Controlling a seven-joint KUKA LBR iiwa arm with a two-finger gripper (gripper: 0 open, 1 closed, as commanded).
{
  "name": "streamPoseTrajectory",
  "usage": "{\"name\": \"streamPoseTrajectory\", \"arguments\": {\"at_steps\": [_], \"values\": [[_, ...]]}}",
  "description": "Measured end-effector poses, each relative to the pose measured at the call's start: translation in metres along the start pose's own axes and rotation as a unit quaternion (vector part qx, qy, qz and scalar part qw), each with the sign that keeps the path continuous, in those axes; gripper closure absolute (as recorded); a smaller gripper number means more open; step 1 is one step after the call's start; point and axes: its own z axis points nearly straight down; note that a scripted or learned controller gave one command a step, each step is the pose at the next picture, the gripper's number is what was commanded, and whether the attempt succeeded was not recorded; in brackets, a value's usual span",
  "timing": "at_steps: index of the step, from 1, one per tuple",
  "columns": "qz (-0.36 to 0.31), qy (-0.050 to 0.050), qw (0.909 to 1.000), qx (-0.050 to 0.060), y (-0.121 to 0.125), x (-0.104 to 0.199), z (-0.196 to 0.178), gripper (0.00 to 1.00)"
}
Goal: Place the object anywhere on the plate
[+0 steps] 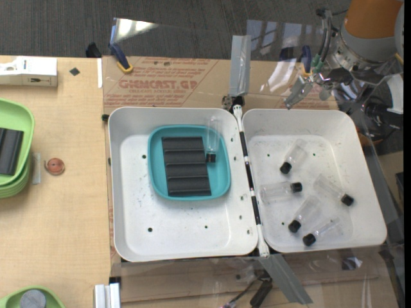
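Plate (157, 183) in the left bin (128, 223) already has one clear vial (212, 143) resting on its right edge. Can't tell the jaws' state; arm (372, 18) hangs top right. That vial looks tippy, a nudge could roll it off.

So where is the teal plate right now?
The teal rectangular plate sits in the left white bin, toward its upper middle, with a clear black-capped vial on its right edge.

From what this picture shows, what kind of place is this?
Probably a robotics lab bench: two shallow white bins side by side, clear plastic vials with black caps in the right one, and a grey arm with an orange band.
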Motion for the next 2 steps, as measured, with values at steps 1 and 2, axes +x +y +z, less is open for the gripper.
{"name": "streamPoseTrajectory", "arguments": {"at_steps": [1,2], "values": [[-0.019,0.000,0.9998,0.000,-0.008,-0.073,0.019,0.00],[-0.019,0.000,0.9998,0.000,-0.024,-0.131,0.010,0.00]]}}
